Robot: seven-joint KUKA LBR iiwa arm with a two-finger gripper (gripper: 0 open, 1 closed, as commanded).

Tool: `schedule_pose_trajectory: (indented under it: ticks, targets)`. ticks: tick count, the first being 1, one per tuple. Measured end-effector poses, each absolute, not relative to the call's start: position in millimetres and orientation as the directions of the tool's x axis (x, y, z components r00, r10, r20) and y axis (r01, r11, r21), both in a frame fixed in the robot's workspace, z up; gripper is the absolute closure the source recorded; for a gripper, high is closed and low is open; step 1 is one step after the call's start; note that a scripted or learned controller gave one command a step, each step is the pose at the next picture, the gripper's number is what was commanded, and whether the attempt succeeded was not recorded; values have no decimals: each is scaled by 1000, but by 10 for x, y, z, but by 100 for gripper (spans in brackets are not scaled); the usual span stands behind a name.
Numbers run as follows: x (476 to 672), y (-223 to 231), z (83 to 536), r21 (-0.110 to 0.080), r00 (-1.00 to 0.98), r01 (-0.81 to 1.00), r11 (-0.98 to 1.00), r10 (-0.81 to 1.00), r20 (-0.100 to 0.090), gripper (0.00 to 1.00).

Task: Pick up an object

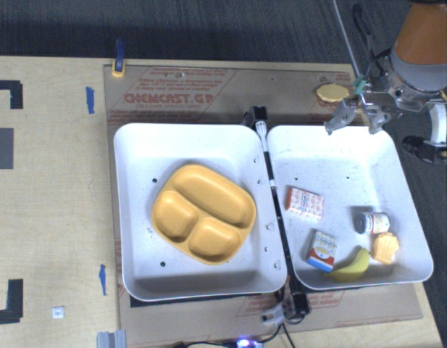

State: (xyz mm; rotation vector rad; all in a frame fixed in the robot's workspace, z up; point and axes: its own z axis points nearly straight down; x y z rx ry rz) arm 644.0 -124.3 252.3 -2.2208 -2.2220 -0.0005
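My gripper (357, 119) hangs over the far edge of the right bin (332, 147), its two fingers spread apart with nothing between them. In that bin lie a red and white carton (304, 202), a small box with a blue edge (322, 250), a yellow banana (353, 264), a small grey and white can (372, 222) and an orange ridged piece (385, 248). All of these sit in the near half of the bin, well below the gripper. The left bin (136, 147) holds a yellow divided tray (202, 212).
A tan round disc (332, 92) lies on the cardboard behind the right bin, just left of the gripper. A black divider clip (258, 114) sits between the bins at the far side. Cables run at the near edge. The wooden bench extends to the left.
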Motion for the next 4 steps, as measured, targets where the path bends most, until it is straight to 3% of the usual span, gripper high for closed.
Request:
schedule_pose_trajectory:
  ticks: [1, 2, 3, 4]
  targets:
    - [6376, -1124, 913, 1, 0, 1000, 0, 1000, 0, 0]
    - [5748, -1081, 862, 2, 1, 1000, -1, 1000, 0, 0]
    - [5000, -939, 862, 2, 0, 1000, 0, 1000, 1, 0]
    - [5022, -947, 970, 10, 2, 1000, -2, 1000, -2, 100]
